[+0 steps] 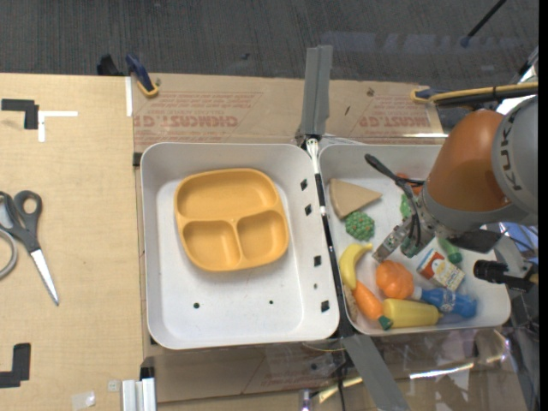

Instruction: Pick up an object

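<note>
While claw (396,244) hovers, orange ball (394,279) lies just below.

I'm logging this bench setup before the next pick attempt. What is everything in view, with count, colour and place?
Left bin: 1, white, centre of the bench.
Divided plate: 1, yellow-orange, three compartments, in the left bin.
Right bin: 1, white, beside the left bin.
Wedge: 1, tan, upper left of the right bin.
Bumpy ball: 1, green, below the wedge.
Banana: 1, yellow, left side of the right bin.
Carrot: 1, orange, below the banana.
Round fruit: 1, orange, mid right bin.
Yellow piece: 1, yellow, front of the right bin.
Blue item: 1, blue, front right.
Small carton: 1, white with red, right.
Scissors: 1, grey, far left.
Arm: 1, grey and orange, over the right bin.
Gripper: 1, metal, above the round fruit.
</note>
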`<state>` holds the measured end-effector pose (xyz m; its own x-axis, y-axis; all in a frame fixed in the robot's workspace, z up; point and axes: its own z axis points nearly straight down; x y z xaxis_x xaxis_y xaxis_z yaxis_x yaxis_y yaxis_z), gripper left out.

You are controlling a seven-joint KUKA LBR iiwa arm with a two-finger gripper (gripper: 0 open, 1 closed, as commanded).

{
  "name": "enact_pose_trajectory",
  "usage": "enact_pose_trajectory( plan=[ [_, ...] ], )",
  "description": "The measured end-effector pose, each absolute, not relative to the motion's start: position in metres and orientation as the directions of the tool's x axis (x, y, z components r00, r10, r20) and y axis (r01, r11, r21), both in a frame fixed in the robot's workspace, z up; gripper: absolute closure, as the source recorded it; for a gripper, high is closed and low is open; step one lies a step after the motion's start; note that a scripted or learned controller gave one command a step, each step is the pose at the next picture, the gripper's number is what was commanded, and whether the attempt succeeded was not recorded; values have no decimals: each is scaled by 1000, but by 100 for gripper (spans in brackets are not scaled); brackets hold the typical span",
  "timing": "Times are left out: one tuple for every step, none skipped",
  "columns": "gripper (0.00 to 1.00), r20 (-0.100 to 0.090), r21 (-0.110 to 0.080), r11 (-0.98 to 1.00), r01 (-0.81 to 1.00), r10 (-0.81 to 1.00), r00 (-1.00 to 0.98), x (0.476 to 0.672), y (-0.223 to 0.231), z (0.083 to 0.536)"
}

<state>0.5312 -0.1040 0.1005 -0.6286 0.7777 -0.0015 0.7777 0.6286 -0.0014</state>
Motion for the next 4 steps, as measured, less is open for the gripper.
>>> enact_pose_trajectory(
  plan=[
    [100,-1,-2,458,889,889,-458,567,-6,191],
    [100,-1,-3,237,972,972,-237,518,-33,196],
    [0,-1,-4,237,971,971,-237,518,-33,196],
    [0,0,-1,208,978,978,-208,477,-120,91]
  ],
)
